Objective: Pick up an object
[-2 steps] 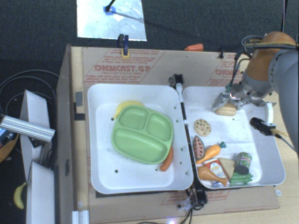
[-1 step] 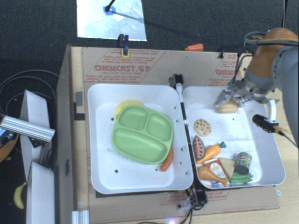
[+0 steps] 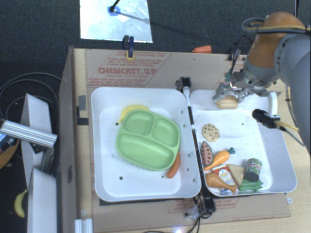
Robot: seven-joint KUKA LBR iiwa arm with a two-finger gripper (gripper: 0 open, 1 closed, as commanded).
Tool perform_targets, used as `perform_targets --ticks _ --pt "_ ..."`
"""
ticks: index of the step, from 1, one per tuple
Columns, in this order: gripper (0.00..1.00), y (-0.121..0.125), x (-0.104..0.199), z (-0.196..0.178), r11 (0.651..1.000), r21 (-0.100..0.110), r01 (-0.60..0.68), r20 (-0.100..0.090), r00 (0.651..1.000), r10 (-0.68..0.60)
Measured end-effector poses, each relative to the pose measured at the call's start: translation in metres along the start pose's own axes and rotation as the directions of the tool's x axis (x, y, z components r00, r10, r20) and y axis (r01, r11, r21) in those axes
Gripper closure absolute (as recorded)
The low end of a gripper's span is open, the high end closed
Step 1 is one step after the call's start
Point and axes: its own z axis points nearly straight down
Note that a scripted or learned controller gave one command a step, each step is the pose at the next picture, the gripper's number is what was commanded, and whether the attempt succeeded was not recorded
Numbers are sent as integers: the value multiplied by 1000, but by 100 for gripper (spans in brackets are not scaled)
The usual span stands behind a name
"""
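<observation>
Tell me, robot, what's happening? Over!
Gripper at right bin's far edge, on a tan bread roll. Grasp not confirmed. Cookie, carrot, other toys sit nearer, not in the way.

Dark carpet floor (image 3: 39, 23) (cables (image 3: 19, 93) left)

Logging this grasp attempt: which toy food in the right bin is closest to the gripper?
The tan bread roll, directly under the gripper at the bin's far edge; the cookie lies farther off.

Bright, even overhead light; glare whitens the foil sheet (image 3: 115, 12) at 12 o'clock; picture soft, slightly grainy.
</observation>
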Motion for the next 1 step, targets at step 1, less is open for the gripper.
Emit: perform_targets --ticks 1 --pt "100 -31 54 -35 1000 5 -1 0 1000 1"
